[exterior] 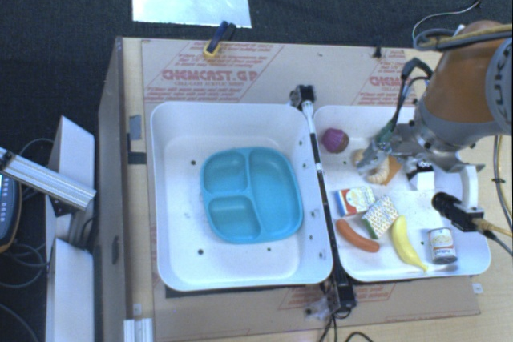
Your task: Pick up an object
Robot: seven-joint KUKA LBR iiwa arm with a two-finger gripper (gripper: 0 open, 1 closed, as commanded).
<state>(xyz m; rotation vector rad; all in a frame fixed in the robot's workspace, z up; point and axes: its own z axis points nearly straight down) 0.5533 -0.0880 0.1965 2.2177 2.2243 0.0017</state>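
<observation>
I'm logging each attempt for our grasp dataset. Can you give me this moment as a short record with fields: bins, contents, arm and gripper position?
left bin: holds a blue divided tray
right bin: purple ball, small carton, checkered packet, hot dog, banana, can
arm: reaches in from the right, over the right bin's far end
gripper: low over a tan item, beside the purple ball
grasp: cannot tell

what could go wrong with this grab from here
1. The gripper is low over a tan, bread-like item in the right bin; its fingertips are blurred, so it may close off-centre and slip off.
2. The purple ball sits just to the left in the camera view, and a sideways nudge could roll it.
3. The small carton and patterned packet lie close below, so a dragged item could push them.
</observation>
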